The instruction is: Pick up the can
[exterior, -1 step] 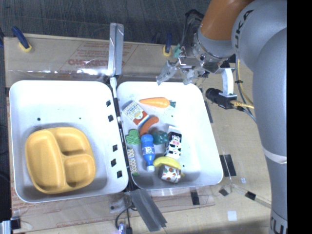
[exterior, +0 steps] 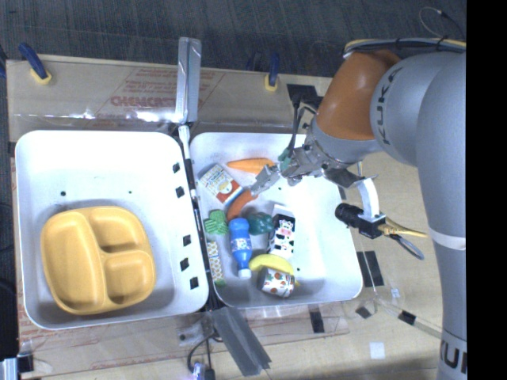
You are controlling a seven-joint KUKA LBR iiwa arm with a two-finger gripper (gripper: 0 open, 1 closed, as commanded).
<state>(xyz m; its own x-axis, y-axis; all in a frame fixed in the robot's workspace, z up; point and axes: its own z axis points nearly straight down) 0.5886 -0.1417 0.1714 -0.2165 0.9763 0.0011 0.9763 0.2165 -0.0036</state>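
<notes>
The can (exterior: 278, 284) is small and white with coloured marks. It lies on its side at the front of the right bin (exterior: 337, 271), partly under a yellow banana (exterior: 270, 263). My gripper (exterior: 268, 177) hangs over the back middle of that bin, pointing down and left. It is just above an orange carrot-like piece (exterior: 240, 203) and well behind the can. Nothing of the can is near it.
Crowded around the can are a cow-patterned carton (exterior: 283, 234), a blue bottle (exterior: 240, 245), a teal item (exterior: 261, 225), a green item (exterior: 215, 224), a white packet (exterior: 218, 182) and a carrot (exterior: 250, 165). The left bin (exterior: 47, 153) holds a yellow divided tray (exterior: 97, 256).
</notes>
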